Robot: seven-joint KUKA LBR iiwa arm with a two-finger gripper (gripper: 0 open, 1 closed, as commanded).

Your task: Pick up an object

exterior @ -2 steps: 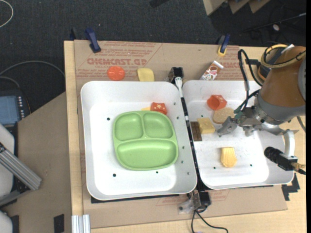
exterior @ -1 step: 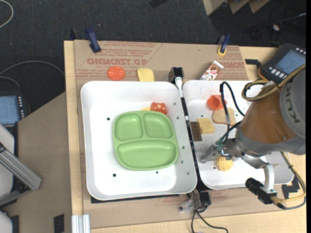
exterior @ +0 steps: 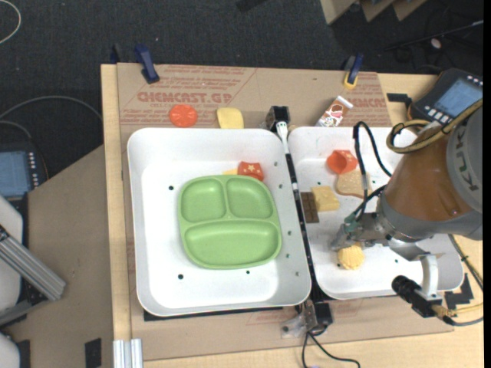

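The grey arm's two-finger gripper hangs low at centre-right of the frame, just above the small yellow corn-like toy in the right white bin, apparently lined up to grab it. Whether the claw is apart or together I cannot tell (cables blur it). The green divided plastic plate sits in the left white bin, well apart.

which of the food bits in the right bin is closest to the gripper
The round yellow piece, at the near side of the right bin, just below the gripper. The tan pieces and the red one lie farther up the bin.
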